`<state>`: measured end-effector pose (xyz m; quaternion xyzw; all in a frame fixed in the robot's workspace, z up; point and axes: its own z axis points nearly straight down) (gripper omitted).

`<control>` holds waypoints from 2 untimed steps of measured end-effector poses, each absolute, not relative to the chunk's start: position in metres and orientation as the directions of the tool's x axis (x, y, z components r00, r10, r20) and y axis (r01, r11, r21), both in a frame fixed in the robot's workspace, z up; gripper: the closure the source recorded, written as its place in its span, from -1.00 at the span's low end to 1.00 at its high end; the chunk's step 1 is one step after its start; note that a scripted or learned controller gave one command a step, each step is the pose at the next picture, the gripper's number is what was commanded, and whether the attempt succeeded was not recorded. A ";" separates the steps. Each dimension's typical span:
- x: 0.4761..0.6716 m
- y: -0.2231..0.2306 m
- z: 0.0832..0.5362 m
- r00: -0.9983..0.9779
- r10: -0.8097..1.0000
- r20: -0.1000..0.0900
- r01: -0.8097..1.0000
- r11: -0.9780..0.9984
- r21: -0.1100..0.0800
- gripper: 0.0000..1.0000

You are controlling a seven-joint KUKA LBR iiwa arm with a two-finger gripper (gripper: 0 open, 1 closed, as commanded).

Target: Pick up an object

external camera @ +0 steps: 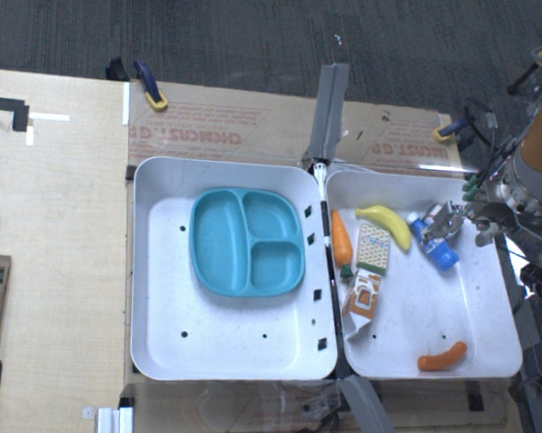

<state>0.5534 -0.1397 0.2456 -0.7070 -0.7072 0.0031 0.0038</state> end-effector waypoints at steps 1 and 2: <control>0.604 -0.156 0.124 0.008 1.000 -0.003 1.000 -0.008 0.004 -1.00; 0.590 -0.179 0.088 0.020 1.000 0.000 1.000 -0.020 -0.005 -1.00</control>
